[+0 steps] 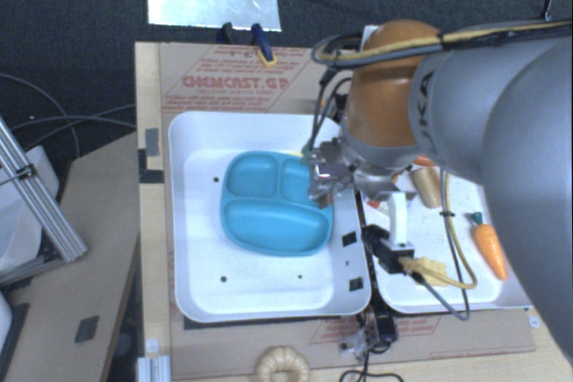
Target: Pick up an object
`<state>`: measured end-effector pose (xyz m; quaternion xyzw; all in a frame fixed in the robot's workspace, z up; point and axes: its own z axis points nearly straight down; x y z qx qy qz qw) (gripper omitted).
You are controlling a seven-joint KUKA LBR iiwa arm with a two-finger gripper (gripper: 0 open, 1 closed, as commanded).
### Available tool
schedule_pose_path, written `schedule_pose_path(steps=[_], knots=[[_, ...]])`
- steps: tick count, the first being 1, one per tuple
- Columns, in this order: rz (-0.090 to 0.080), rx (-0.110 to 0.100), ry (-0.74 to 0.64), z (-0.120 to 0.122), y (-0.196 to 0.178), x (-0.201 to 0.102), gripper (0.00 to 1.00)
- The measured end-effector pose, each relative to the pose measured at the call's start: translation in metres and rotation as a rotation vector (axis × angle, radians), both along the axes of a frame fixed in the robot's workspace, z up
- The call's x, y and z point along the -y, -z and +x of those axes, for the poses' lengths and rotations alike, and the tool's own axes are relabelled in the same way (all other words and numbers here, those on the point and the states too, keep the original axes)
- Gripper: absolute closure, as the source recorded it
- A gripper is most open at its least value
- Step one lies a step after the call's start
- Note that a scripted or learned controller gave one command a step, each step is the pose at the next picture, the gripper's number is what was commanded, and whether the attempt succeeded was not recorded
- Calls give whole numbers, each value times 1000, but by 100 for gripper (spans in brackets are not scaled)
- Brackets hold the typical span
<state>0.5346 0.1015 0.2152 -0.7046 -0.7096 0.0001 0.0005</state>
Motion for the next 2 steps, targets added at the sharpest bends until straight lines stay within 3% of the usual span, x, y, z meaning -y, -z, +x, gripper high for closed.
schedule_pose_path(steps=[2], knots=[[1,2,1,5,-17,-10,100]])
